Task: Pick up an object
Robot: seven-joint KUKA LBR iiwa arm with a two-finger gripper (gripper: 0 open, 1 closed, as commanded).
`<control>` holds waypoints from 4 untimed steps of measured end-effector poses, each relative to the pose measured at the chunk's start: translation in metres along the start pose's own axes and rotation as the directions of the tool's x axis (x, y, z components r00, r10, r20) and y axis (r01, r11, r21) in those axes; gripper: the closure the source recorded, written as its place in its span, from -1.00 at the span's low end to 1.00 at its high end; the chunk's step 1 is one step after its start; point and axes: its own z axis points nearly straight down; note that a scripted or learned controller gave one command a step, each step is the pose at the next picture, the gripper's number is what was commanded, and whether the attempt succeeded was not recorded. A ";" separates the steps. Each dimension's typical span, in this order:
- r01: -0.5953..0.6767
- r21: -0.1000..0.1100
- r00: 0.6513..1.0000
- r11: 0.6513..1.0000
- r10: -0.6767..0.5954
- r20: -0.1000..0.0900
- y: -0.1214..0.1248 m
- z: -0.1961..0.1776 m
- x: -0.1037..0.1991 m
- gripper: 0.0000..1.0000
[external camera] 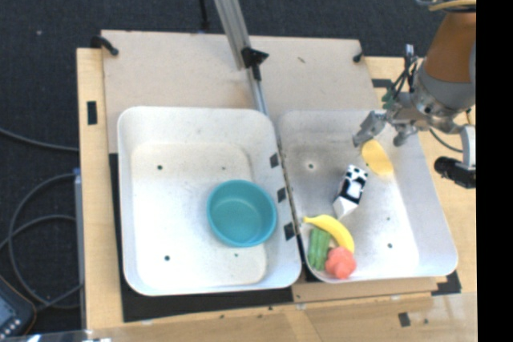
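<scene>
Two shallow white bins sit side by side on the bench. The left bin [144, 132] carries a single teal bowl [242, 212], upright, a little toward its inner wall. The right bin [417, 228] carries five things: one yellow lemon-shaped piece [377, 158], one small black-and-white carton [350, 190] lying tilted, one banana [333, 229], one green piece [319, 247] and one red piece [341, 263]. The last three huddle touching one another in the near left corner of that bin, the banana lying across the top of the green piece. The gripper [389, 130] hangs over the far part of the right bin with its two fingers spread apart and nothing between them. The yellow piece lies in the bin just below and between those fingertips, close under them; from this slant I cannot tell if a finger touches it. The carton is near, just beyond the yellow piece toward the bin's middle. The arm [450, 52] is cut off by the frame at the right, and the green piece is half hidden under the banana, so its shape is hard to make out.
</scene>
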 end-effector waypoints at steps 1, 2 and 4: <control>0.001 0.000 1.000 1.000 -0.001 0.001 0.000 0.000 0.000 -1.00; -0.004 0.006 1.000 1.000 0.004 0.000 -0.003 0.062 -0.006 -1.00; -0.005 -0.004 1.000 1.000 0.005 0.003 -0.002 0.091 -0.008 1.00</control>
